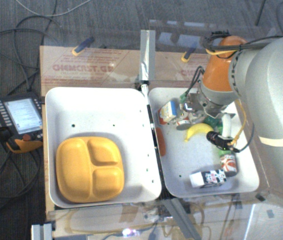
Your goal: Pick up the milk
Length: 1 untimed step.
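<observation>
Now we see the pincer (197,109) low at the right bin's far edge; its state we cannot tell. The white rectangular milk carton (208,178) lies near the near edge, long axis across the bin, well apart.

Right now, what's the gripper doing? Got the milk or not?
Gripper: low in the right bin, above the banana; grip state cannot be told. The milk lies apart near the bin's front edge.
</observation>
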Available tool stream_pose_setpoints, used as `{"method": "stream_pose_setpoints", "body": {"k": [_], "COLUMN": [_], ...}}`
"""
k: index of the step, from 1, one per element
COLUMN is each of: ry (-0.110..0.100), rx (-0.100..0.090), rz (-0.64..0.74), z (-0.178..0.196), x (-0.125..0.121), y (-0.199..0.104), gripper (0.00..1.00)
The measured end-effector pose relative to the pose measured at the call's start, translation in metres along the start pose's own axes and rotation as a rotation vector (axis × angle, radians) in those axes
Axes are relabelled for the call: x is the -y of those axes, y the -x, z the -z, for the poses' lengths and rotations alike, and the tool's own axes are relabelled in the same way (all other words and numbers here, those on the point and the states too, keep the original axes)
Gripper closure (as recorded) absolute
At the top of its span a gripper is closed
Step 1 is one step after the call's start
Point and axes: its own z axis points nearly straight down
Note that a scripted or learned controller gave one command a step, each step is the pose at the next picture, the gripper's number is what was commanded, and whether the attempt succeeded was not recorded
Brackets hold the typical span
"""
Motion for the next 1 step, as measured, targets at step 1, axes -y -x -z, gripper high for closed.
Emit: {"method": "stream_pose_setpoints", "body": {"k": [1], "ry": [0.0], "rx": [-0.001], "rz": [0.0], "z": [-0.0002], "x": [0.0001], "y": [-0.0002], "gripper": [0.0]}}
